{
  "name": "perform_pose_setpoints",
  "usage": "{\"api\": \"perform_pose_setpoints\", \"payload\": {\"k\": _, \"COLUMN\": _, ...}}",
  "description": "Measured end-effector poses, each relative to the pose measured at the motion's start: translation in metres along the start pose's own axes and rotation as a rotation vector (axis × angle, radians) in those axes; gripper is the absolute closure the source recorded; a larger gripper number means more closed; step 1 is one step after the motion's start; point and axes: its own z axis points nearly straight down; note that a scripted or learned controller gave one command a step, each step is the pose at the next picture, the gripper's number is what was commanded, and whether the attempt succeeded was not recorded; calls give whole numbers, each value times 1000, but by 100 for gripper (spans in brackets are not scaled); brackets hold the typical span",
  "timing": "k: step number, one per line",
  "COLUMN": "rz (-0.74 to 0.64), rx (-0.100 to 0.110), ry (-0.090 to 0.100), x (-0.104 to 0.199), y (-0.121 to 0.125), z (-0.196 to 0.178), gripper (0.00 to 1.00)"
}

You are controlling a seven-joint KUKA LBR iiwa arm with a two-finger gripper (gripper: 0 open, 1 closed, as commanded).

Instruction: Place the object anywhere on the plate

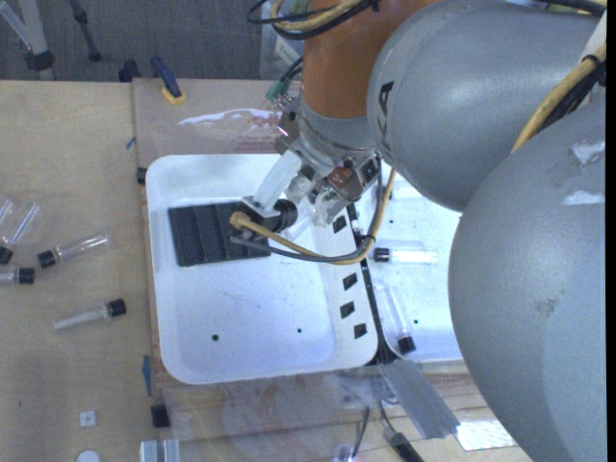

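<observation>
The plate (205,234), which I take to be the flat black ribbed slab, lies in the upper left part of the left bin (250,306), near its far wall. The likeliest object is the capped vial (408,255), a clear tube with a black cap lying on its side in the right bin (428,221), just past the divider at mid-frame. The tool (313,200) hangs over the left bin at the plate's right edge. I cannot tell whether it is open, closed or gripping anything, since the wrist hardware hides its tip. If it does carry the vial, a good placement would probably bring it further left, so that the tube comes down over the middle of the slab and not at the edge. Laying the tube along the ribs may stop it rolling off. If the tool carries nothing, the vial must be fetched first from the right bin. A second vial (393,311) lies lower down in that bin, close to the divider, and could be confused with the first. A row of black squares (348,308) marks the divider itself. The bulky grey arm (462,85) hides much of the right bin. Well apart, at the frame's left, loose vials (75,249) lie on the tabletop (58,142), and a blue clamp (168,85) sits at the upper left.
</observation>
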Motion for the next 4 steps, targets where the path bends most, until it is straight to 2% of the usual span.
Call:
{"api": "perform_pose_setpoints", "payload": {"k": 1, "rz": -545, "rx": 2, "ry": -2, "x": 52, "y": -5, "z": 44, "gripper": 100}}
{"api": "perform_pose_setpoints", "payload": {"k": 2, "rz": -596, "rx": -1, "ry": 0, "x": 89, "y": 28, "z": 38, "gripper": 100}}
{"api": "perform_pose_setpoints", "payload": {"k": 3, "rz": -885, "rx": 3, "ry": -2, "x": 39, "y": -15, "z": 18, "gripper": 100}}
{"api": "perform_pose_setpoints", "payload": {"k": 4, "rz": -1030, "rx": -2, "ry": 1, "x": 63, "y": 35, "z": -97, "gripper": 100}}
